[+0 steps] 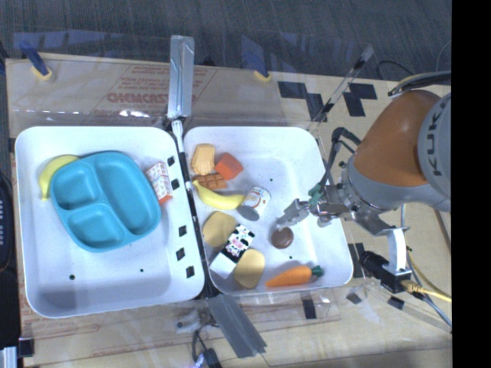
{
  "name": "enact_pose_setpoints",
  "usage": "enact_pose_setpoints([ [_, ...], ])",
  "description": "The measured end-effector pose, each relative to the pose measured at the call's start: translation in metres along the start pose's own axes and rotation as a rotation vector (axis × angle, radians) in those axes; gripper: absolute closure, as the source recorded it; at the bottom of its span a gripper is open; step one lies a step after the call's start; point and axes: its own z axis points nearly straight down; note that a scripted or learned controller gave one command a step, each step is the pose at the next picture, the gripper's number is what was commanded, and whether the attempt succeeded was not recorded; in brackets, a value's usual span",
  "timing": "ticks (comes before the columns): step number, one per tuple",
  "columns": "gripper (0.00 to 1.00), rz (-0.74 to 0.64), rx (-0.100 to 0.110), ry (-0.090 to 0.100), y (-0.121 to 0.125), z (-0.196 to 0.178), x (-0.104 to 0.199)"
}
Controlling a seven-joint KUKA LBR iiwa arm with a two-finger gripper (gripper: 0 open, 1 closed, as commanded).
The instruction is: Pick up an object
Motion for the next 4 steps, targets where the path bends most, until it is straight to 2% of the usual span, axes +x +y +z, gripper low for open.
enact_pose_setpoints([
  [1,0.00,0.171,-0.001,0.000,0.038,0.124,-0.007],
  [2,0.00,0.333,0.000,0.000,0.075,0.086,-0.011],
  [3,0.00,0.097,-0.003,0.000,0.114,0.093,0.013],
  [4,0.00,-0.047,-0.003,-0.001,0.151,0.128,0.008],
])
